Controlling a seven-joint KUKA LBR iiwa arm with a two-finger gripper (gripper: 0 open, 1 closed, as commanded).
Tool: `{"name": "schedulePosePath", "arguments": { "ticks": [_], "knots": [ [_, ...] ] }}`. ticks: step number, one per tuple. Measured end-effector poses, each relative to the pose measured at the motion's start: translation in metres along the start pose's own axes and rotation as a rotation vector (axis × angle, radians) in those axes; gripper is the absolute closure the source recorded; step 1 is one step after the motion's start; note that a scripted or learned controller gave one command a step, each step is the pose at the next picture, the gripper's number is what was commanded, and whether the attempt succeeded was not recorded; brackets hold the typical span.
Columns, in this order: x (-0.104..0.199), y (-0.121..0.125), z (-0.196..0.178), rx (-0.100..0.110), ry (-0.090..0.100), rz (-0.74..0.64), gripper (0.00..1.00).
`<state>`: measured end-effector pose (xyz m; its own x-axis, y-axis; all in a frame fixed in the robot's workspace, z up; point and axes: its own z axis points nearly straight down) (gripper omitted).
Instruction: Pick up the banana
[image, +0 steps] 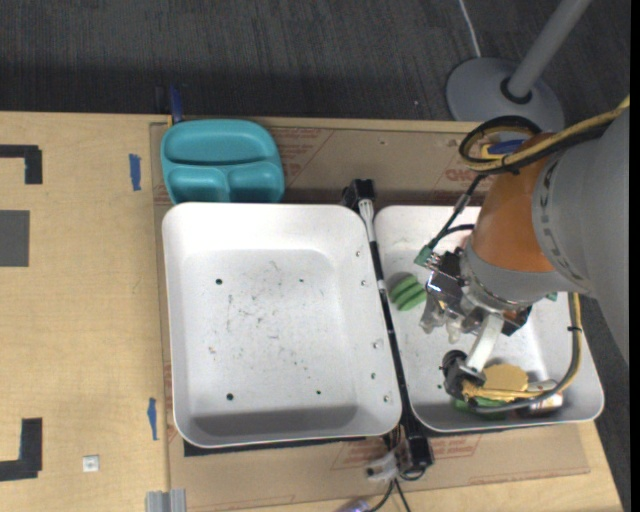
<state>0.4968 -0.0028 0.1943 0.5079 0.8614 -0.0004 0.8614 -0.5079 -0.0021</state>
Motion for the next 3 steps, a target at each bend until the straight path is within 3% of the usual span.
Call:
{"name": "schedulePosePath", "arguments": {
  "ticks": [1,2,3],
  "knots": [
    [0.001,0.000,-0.010,0.001,-0.001,-0.001,1.00],
    [0.046,-0.048,0.010,0.002,0.000,-0.120,1.00],
    [0.067,-0.055,0.056,-0.015,0.010,-0.198,1.00]
  ]
}}
